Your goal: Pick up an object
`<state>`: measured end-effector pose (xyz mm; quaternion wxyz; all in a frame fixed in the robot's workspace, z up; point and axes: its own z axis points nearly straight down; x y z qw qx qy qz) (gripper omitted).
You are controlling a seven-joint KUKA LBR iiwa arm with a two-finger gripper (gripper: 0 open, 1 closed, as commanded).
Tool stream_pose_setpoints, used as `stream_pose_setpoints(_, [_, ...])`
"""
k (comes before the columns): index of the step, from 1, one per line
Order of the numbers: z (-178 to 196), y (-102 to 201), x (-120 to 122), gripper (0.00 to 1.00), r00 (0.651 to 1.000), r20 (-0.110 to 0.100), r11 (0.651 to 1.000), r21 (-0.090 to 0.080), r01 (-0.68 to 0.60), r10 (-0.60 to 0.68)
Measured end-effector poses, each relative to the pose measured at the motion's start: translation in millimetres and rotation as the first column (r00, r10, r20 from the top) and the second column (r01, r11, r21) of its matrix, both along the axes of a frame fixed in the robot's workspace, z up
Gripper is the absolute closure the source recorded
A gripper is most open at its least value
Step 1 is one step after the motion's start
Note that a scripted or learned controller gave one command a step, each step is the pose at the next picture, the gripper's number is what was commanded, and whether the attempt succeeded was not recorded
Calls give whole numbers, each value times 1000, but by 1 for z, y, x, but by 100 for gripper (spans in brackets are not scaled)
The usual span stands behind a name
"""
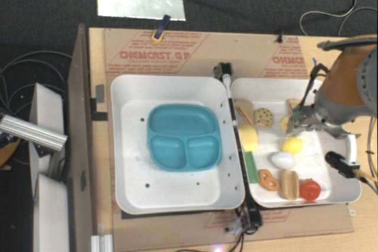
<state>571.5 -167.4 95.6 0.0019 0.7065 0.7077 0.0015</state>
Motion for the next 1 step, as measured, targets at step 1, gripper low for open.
stream_pose_setpoints(1, [0,0,0,0,1000,0,1000,0,0,0])
